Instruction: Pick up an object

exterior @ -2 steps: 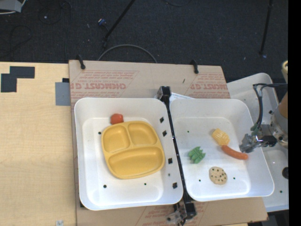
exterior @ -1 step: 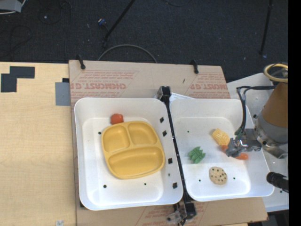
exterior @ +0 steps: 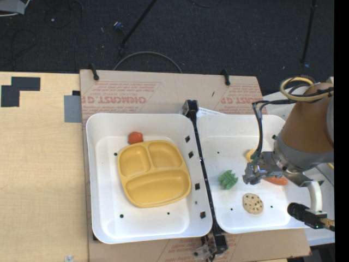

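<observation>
Camera view: I see both shallow white plastic bins from above.
Left bin (exterior: 103,146): it holds a yellow divided plastic tray (exterior: 154,172); a small red-orange round piece (exterior: 136,137) sits just beside the tray's upper left corner.
Right bin (exterior: 229,130): a green leafy toy (exterior: 228,179), a tan speckled cookie (exterior: 252,203), an orange carrot-like piece (exterior: 278,182) and a yellow bit (exterior: 250,155) partly hidden by the arm.
Gripper (exterior: 253,174): low over the right bin, just beside the green toy; I cannot tell its finger spread.
</observation>
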